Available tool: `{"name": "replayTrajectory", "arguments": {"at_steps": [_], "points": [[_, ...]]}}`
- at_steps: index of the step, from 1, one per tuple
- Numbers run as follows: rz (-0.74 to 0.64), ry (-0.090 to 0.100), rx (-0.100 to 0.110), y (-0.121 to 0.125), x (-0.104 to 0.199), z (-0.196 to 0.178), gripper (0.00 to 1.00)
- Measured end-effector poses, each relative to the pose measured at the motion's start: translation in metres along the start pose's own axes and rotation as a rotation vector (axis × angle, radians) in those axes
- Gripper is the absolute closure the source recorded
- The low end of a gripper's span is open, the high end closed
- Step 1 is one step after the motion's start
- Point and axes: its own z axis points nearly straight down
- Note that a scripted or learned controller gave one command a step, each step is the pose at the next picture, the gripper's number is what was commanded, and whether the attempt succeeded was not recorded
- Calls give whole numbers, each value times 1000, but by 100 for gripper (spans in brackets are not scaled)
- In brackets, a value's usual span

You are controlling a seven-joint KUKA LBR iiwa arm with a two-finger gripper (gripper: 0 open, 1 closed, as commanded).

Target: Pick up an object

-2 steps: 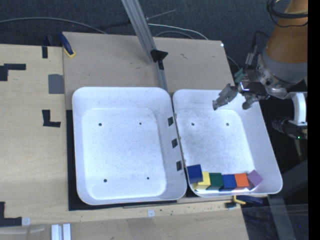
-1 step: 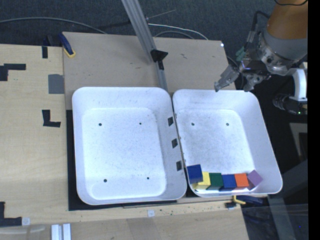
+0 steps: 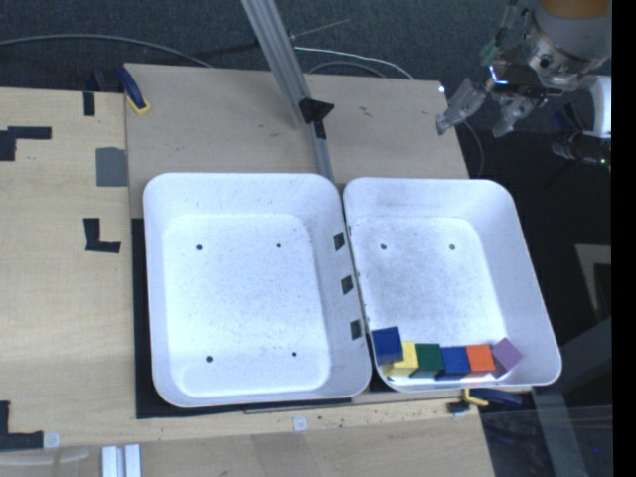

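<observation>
Several small coloured blocks lie in a row along the near wall of the right bin (image 3: 517,217): a blue block (image 3: 387,343), a yellow one (image 3: 404,360), a green one (image 3: 428,357), another blue one (image 3: 455,361), an orange one (image 3: 480,358) and a purple one (image 3: 507,353). My gripper (image 3: 482,105) hangs high at the upper right, beyond the far edge of the right bin and well away from the blocks. Its two fingers are spread apart with nothing between them.
The left bin (image 3: 159,202) stands beside the right one, their walls touching in the middle. A slanted metal pole (image 3: 278,43) rises from behind the bins. Cables run across the dark floor at the back. A blue and yellow clamp (image 3: 134,89) sits at the bench's far left corner.
</observation>
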Motion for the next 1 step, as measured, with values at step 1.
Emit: {"name": "replayTrajectory", "arguments": {"at_steps": [1], "points": [[2,2,6,-17,-24,17,0]]}}
